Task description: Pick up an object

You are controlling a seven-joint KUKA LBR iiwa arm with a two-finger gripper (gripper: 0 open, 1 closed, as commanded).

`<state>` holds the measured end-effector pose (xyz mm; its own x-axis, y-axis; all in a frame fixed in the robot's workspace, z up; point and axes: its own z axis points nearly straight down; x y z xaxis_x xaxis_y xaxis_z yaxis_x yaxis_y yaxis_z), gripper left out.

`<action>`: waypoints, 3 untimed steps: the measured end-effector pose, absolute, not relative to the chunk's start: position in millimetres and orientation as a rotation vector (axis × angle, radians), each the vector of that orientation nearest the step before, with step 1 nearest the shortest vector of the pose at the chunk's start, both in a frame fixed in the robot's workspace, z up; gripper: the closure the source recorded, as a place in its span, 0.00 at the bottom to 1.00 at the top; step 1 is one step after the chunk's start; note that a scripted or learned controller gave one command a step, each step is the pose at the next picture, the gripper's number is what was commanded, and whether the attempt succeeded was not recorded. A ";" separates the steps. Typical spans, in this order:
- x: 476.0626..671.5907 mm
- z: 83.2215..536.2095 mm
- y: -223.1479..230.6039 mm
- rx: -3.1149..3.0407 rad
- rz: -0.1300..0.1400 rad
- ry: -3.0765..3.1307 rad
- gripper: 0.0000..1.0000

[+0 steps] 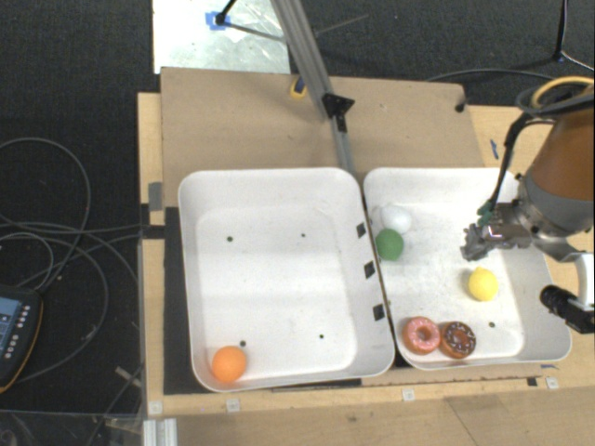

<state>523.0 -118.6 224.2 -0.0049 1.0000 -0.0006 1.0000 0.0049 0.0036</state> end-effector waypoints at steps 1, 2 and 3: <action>534.2 233.6 -59.1 2.208 0.006 2.234 1.00; 548.3 242.9 -2.1 2.208 0.006 2.234 1.00; 568.9 237.5 52.5 2.209 0.005 2.234 1.00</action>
